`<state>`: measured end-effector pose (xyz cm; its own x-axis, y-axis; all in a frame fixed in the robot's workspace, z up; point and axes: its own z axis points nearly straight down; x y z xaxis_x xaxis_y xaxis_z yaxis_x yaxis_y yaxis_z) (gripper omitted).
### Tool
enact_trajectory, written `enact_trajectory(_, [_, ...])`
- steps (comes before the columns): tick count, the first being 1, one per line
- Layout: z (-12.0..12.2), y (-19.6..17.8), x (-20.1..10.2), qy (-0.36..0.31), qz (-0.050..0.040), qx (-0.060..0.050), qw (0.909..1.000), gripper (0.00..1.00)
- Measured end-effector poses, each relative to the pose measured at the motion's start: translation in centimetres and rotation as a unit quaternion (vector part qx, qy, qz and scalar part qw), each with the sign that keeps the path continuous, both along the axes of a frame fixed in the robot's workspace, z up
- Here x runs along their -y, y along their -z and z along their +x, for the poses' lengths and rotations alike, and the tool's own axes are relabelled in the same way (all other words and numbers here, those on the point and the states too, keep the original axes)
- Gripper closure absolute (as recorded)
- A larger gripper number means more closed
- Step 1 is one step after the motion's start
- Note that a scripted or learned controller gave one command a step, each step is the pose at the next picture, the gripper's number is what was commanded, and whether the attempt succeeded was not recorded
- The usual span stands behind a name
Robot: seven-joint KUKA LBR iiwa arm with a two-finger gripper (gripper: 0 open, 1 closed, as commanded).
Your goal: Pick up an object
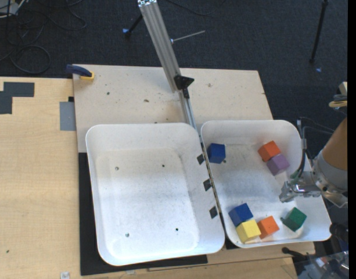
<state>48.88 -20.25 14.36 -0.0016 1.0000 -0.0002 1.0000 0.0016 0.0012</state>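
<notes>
The right bin [247, 131] holds several small blocks. A blue cube [216, 153] lies near its left wall. An orange cube [269, 150] and a purple cube [277, 164] sit together at the upper right. Near the front are a second blue cube [240, 213], a yellow cube [248, 231], a small orange cube [268, 226] and a green cube [294, 219]. My gripper [295, 190] hangs at the bin's right side, between the purple cube and the green cube, with nothing seen in it.
The left bin [108, 138] stands beside the right one, joined by black clips [207, 184]. A slanted aluminium bar [164, 42] rises behind the bins. A blue and yellow clamp [80, 71] lies at the bench's back left corner.
</notes>
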Motion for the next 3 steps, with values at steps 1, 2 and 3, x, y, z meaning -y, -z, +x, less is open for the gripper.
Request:
enact_trajectory(1, [0.3, -4.2, 0.0, 0.000, -0.0002, 0.000, 1.0000, 1.00])
enact_trajectory(2, [0.4, -8.1, 0.0, 0.000, -0.0002, 0.001, 1.0000, 1.00])
enact_trajectory(3, [1.6, -7.4, -5.1, -0.001, 0.0015, -0.002, 1.0000, 1.00])
